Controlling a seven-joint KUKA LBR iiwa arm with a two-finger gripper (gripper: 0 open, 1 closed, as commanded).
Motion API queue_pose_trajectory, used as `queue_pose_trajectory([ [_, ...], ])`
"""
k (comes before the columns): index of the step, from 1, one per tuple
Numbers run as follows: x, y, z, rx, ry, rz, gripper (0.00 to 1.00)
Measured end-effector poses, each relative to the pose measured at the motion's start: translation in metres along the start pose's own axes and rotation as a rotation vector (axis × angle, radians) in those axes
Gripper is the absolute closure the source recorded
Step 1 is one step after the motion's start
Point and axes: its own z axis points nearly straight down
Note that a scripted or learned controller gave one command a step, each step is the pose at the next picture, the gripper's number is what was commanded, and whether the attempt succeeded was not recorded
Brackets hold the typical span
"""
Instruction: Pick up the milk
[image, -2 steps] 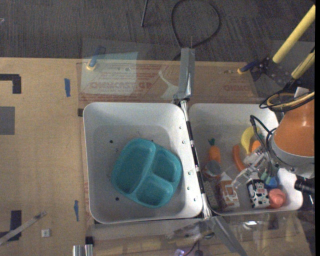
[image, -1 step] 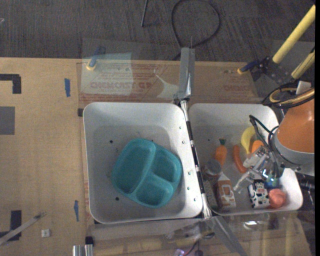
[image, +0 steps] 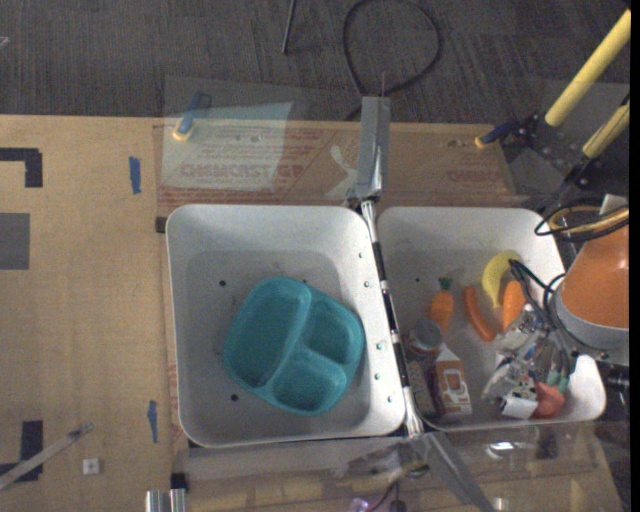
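Milk (image: 451, 384) upright-ish in right bin (image: 420, 235), long axis toward view's top; claw (image: 528, 372) state unclear.

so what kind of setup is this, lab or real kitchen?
Likely a robot lab pick-and-place bench, not a kitchen: two white bins on a taped cardboard top, toy food such as a milk carton and carrot, and a teal divided plate.

Wooden bench (image: 80, 330), two white bins (image: 190, 240)
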Motion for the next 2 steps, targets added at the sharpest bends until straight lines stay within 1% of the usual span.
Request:
queue_pose_trajectory([
  [1,-0.015,0.072,-0.05,-0.002,-0.004,-0.117,0.0],
  [2,0.044,0.078,-0.089,0.0,0.0,-0.214,0.0],
])
